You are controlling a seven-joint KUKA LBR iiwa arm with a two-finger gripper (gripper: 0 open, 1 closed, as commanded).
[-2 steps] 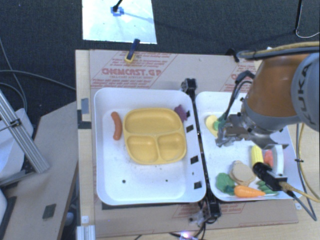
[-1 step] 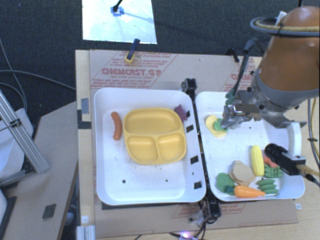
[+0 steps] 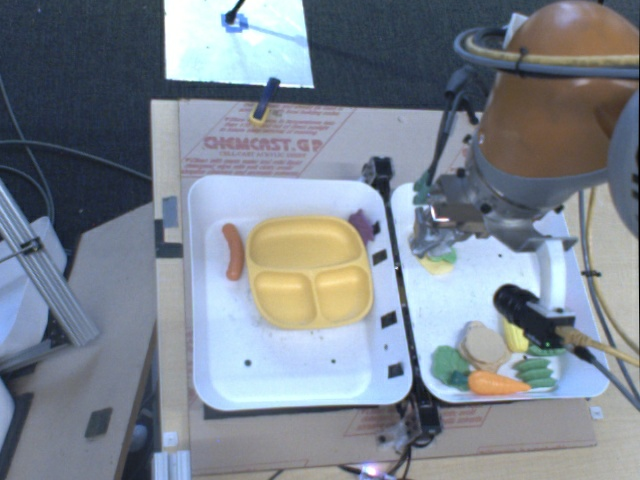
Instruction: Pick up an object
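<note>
One gripper (image 3: 436,236) hangs low over the right bin (image 3: 470,298), seemingly touching a small yellow-green piece (image 3: 438,262) beneath it, though I cannot tell its grip state, so it should settle squarely on that piece before lifting.

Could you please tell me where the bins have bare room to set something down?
Left bin: bare floor below the yellow divided tray. Right bin: a bare patch between the hand and the cookie. Its lower right corner is crowded around the carrot.
</note>
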